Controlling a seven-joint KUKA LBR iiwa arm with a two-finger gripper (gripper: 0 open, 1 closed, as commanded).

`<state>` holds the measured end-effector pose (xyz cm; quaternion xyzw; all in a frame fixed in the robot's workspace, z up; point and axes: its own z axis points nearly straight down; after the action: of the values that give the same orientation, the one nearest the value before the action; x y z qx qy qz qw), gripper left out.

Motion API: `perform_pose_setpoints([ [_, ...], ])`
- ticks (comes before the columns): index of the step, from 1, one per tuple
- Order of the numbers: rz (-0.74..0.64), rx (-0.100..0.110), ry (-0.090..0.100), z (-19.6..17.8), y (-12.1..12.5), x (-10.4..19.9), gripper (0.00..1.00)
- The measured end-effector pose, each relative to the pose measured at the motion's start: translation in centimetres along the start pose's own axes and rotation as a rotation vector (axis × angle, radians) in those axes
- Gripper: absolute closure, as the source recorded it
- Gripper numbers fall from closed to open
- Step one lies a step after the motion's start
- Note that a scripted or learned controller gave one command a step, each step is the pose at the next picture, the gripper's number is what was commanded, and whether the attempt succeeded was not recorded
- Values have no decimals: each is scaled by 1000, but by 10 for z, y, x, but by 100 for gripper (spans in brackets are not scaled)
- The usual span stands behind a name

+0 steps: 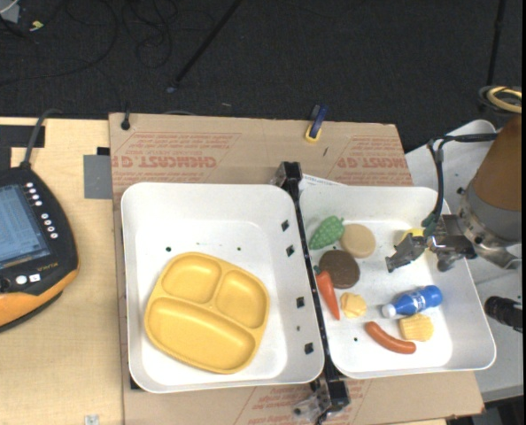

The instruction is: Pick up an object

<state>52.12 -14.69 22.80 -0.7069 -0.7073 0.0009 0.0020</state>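
Camera view: cardboard (245, 153) bears mirrored, unreadable print.

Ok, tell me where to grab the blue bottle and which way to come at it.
Grip the blue bottle across its blue body, coming straight down from above. It lies on its side on the right bin floor, white cap toward the left, so closing across its narrow width suits it best. The yellow piece sits close below it, so stay toward the upper half. The hand hovers just above-left.
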Motion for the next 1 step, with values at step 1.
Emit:
perform_pose_setpoints([
  [1,1,2,1,-10,0,-1,100],
])
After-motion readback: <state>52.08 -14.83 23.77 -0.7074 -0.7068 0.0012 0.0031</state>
